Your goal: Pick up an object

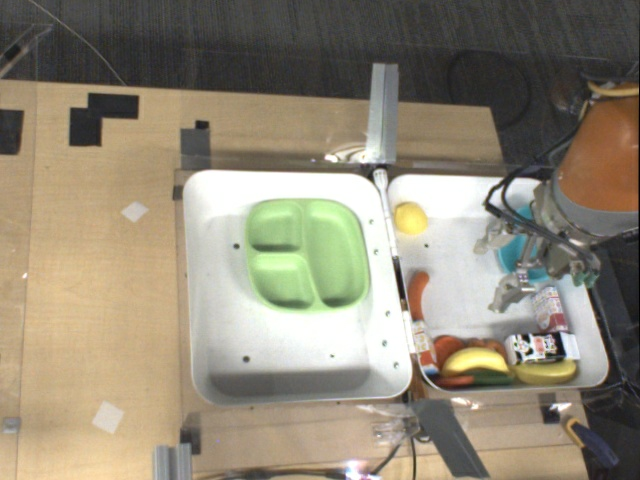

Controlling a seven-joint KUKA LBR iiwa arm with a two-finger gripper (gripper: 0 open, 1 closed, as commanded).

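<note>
The right bin (460, 203) holds several objects. A yellow lemon (410, 217) lies at its far left, and a red-orange sausage (417, 290) lies along the left wall. At the near edge lie a banana (474, 358) on a green item (488, 377), a black and white carton (540, 346), a second yellow fruit (548, 372) and a small pink-white bottle (549, 308). My gripper (500, 266) hangs over the bin's right half, fingers spread apart and open, nothing between them. A blue object (514, 255) lies partly hidden under it.
The left bin (215, 348) holds a green divided plate (305, 253). A metal divider post (383, 113) stands between the bins at the back. The arm's orange band (605, 158) looms over the right bin's far right corner, with black cables beside it.
</note>
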